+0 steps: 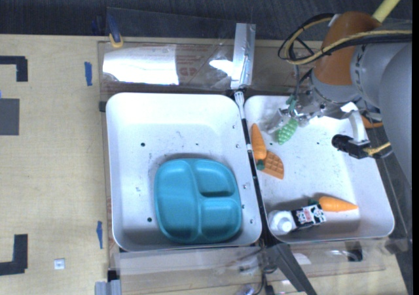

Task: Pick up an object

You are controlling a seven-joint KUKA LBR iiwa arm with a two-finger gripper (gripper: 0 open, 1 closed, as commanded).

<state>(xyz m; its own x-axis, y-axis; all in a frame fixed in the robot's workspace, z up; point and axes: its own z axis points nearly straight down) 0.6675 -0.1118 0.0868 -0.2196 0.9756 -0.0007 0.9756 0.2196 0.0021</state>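
One pincer point(296, 112), mine, is hanging at the far edge of the right bin point(366, 222), with a small green knobbly toy point(286, 132) sitting directly under its tips. Whether the fingers are spread or closed, I cannot tell; the wrist and its cables are crowding that spot, and I am not claiming the toy is held.

Just beyond the green toy, toward the wall between the bins, a slim orange carrot point(259, 142) is lying along that wall, and an orange waffle-textured piece point(273, 166) is lying just beside its near end. Well apart from my tips, at the near side of this bin, a second carrot point(337, 205) and a small black-and-white carton point(309, 215) are lying close together, with a white cap point(282, 224) in the corner. Farthest out, a blue divided tray point(198, 200) is resting in the left bin point(131, 117).

Risks, as I am judging them: the green toy is small and knobbly, so it may squirt out sideways if my closing is off-centre. It is also lying near the bin's far wall, so a finger may be striking the rim on descent.
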